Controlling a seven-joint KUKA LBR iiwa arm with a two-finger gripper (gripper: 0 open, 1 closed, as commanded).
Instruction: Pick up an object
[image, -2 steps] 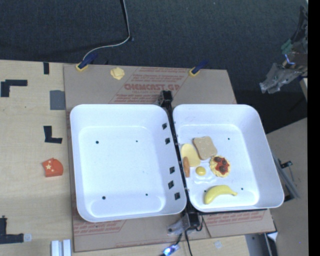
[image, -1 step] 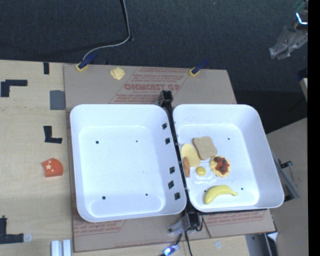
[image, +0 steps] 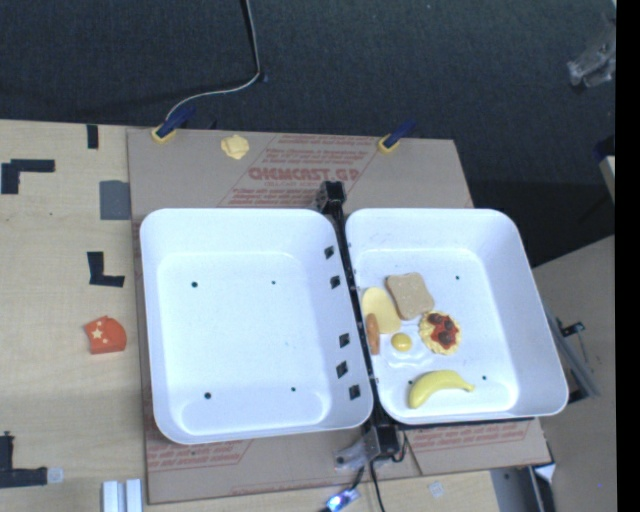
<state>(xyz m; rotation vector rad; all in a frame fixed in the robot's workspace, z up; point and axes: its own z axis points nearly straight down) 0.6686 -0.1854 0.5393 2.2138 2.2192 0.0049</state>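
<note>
Near the right bin's (image: 520, 300) front lies a banana (image: 438, 387), behind it toast (image: 410, 295); tool state: cannot tell.

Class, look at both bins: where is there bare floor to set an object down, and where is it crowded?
The left bin has a bare floor from wall to wall. In the right bin, free patches lie behind the bread and along the right wall. It is crowded near the divider: bread, pizza, banana and small yellow pieces cluster there.
</note>
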